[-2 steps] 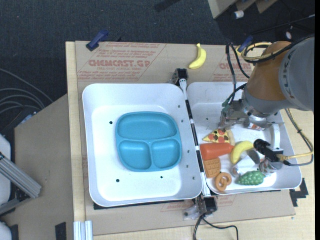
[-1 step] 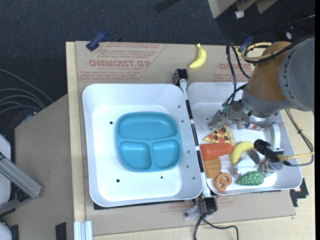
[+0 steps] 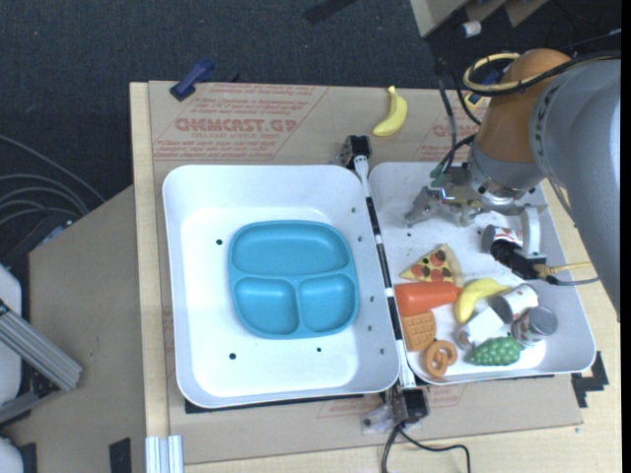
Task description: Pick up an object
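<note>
Centred in the left bin [image 3: 182, 294]: the blue plate [image 3: 293, 276], three compartments, fully in view.

Up and left of the blue plate, out on the bench board: a small dark blue item [image 3: 192, 79], too small to identify.

Up and right of the blue plate, outside both bins: a yellow toy banana [image 3: 391, 114].

Right of the blue plate, across the seam, in the right bin [image 3: 394, 190]: a heap of toy food packed close together. Nearest the blue plate: a pizza slice [image 3: 432, 264], an orange block [image 3: 426, 297] and a pretzel [image 3: 439, 358]. Further right of the blue plate: a second banana [image 3: 478, 297], a green bunch of grapes [image 3: 496, 351] and some grey cylinders [image 3: 523, 313], overlapping and hard to separate.

Up and right of the blue plate, over the far end of the right bin: the gripper [image 3: 463, 197], pointing down, apart from the heap. Apart or together: cannot tell, lost in wires and grey metal.

Furthest right of the blue plate: the arm [image 3: 582, 136], grey with an orange band, cut off by the frame edge and hiding that corner of the right bin.
</note>
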`<act>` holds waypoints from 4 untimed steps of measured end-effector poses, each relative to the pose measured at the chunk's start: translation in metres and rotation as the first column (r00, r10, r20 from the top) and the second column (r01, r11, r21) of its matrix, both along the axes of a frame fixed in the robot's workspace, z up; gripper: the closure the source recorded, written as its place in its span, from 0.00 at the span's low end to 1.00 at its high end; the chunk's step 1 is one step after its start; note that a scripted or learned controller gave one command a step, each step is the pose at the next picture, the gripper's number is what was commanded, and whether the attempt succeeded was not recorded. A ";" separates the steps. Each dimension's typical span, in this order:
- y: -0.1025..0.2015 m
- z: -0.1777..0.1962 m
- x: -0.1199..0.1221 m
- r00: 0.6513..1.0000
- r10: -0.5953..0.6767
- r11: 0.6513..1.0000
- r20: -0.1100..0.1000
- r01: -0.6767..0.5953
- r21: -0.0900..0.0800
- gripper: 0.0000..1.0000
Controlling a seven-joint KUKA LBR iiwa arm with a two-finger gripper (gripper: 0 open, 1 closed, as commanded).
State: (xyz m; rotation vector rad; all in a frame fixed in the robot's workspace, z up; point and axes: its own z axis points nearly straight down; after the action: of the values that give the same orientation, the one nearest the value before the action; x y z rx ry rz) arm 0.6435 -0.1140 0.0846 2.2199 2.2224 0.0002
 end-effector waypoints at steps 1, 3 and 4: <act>0.013 -0.001 -0.071 1.000 -0.002 1.000 -0.003 0.002 0.001 0.00; 0.026 0.133 -0.098 1.000 -0.001 1.000 0.001 0.001 0.000 1.00; 0.041 0.159 -0.042 1.000 0.000 1.000 0.002 0.000 0.000 1.00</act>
State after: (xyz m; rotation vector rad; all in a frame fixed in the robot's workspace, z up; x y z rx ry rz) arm 0.6015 -0.0729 0.2433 2.2194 2.2216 0.0022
